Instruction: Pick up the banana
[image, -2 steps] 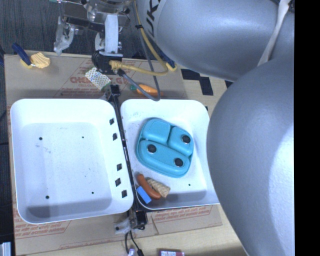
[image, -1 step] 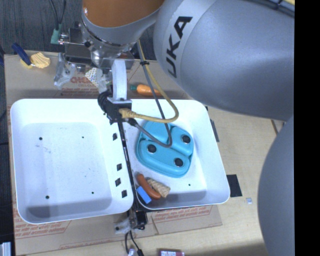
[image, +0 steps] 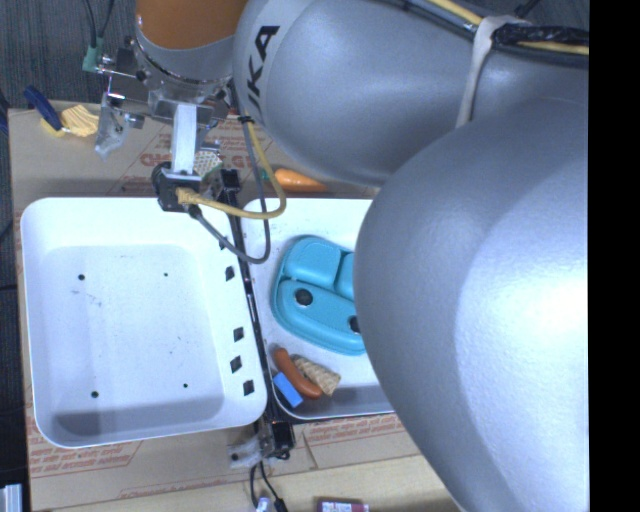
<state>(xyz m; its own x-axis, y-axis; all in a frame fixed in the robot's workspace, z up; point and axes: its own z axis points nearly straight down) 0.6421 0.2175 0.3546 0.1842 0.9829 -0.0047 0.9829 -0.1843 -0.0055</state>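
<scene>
— Banana (image: 300, 181): where do you put it?

— Top middle of the frame, lying just past the far rim of the right bin (image: 330, 212). It is an orange-yellow tapered piece. The colour is rich enough that it may be some other toy, but that is my best reading.

— And the gripper (image: 150, 105)?

— Upper left of the frame, over the far rim of the left bin (image: 40, 300), close to where the two bins meet. Whether it is wide or narrow I cannot tell.

— Which way does the move go, then?

— Rightward across the frame. The piece lies near the gripper, on its right, with its long axis running roughly left to right. Its right end passes behind the grey arm (image: 480, 250). I judge the grip should close across that axis, top to bottom in the frame.

— Anything crowding it?

— Nothing beside it. The pale blue moulded piece (image: 315, 290), the red-orange sausage (image: 297, 372), the blue block (image: 288, 392) and the tan wafer (image: 322, 378) sit lower in the right bin, well apart from it.
</scene>
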